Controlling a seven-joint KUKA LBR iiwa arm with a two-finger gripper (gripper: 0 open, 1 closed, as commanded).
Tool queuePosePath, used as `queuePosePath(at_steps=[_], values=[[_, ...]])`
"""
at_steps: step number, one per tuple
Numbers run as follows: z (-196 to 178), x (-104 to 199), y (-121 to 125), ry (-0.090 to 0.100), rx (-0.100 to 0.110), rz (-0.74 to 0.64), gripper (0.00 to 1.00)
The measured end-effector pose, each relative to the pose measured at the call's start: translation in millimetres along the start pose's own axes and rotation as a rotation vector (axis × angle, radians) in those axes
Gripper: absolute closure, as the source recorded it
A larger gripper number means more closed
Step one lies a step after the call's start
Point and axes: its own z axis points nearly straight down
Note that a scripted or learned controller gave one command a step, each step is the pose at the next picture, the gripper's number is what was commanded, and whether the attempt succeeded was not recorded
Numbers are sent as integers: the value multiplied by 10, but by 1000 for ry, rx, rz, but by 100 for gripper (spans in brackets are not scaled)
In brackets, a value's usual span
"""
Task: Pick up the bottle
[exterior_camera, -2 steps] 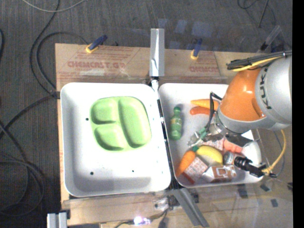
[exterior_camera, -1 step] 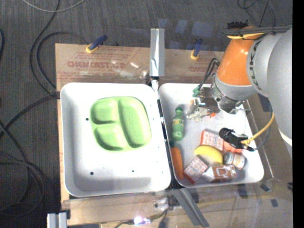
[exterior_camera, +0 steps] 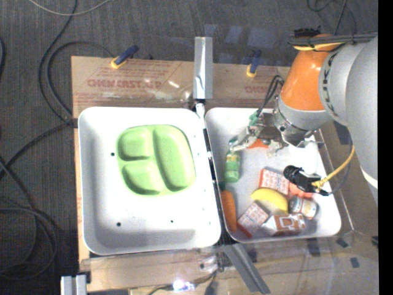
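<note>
Lying close along the left wall of the right bin (exterior_camera: 218,125), the green bottle (exterior_camera: 232,168) points its neck toward the far edge and its base toward the near one; it looks to be on its side, not upright, so a grasp would probably have to close across its narrow body. The gripper (exterior_camera: 247,141) hangs just beyond the bottle's neck end, low over the far part of the same bin; whether it is spread or closed I cannot tell from this angle, and nothing is visibly held in it. The arm (exterior_camera: 310,85) leans in from the right to put it there, which suggests the approach to the bottle is under way and the pick not yet made.

An orange carrot (exterior_camera: 228,208) lies just beyond the bottle's base, along the same wall; the wall on one side and the carrot at the end leave little room, so a descent could nudge either. Toward the bin's near right corner sits a crowd of other things: a red-and-white carton (exterior_camera: 272,179), a yellow fruit (exterior_camera: 270,198), a can (exterior_camera: 305,208) and two small boxes (exterior_camera: 252,216), close-packed and well clear of the bottle.

The left bin (exterior_camera: 98,141) holds one thing, a green divided tray (exterior_camera: 156,159), lying flat near its middle.
</note>
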Motion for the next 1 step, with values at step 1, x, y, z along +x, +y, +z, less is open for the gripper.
queuePosePath(at_steps=[1], values=[[-348,-354,-309,-1,-2,-243,0]])
